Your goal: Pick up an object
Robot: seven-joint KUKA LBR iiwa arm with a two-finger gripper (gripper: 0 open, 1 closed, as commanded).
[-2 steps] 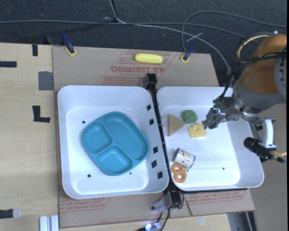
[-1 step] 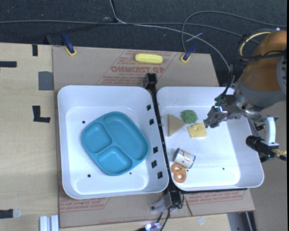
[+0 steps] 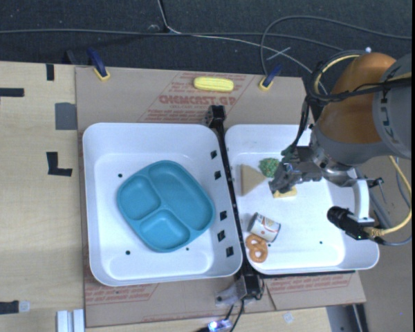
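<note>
The right bin (image 3: pixel 346 251) has bare floor toward its right rim — the items crowd left. The gripper (image 3: pixel 285 180) hangs low over a yellow piece (image 3: pixel 286 194); its grip cannot be told.

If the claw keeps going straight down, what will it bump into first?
Probably the small yellow piece right under the claw in the right bin. The green broccoli sits just beside it. Depth is hard to judge from above.

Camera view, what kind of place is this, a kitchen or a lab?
Most likely a robot lab test bench. Two white bins sit on cardboard clamped to the bench, cables trail across, and the arm's gripper works among toy foods such as a pretzel.
</note>
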